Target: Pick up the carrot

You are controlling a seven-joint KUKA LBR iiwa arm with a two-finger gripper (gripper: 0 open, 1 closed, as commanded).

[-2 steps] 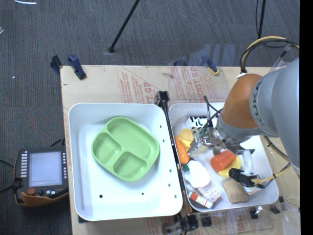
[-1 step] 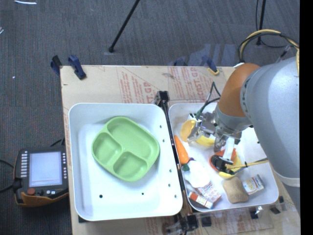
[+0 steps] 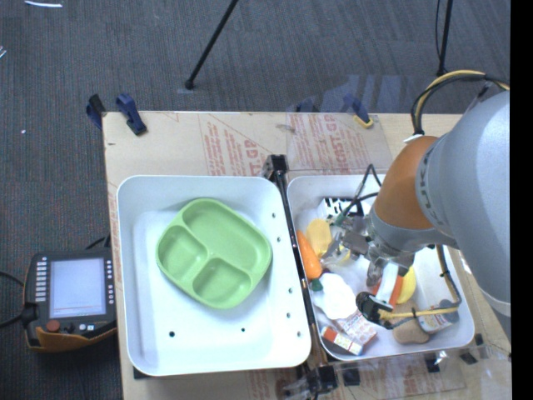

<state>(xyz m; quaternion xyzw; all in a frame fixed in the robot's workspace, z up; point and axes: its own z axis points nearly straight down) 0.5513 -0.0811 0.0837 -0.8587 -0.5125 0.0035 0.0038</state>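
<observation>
Desk carries two white bins over dark carpet. Carrot lies at the left wall of the right bin, long axis roughly up-down in frame. Gripper is placed right of it, lower centre-right; finger state cannot be told.

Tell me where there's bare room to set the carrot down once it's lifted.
Left bin: bare floor between the green plate and its near and left walls. Right bin is crowded: the carrot lies against its left wall amid clutter, with the gripper over the middle.
</observation>
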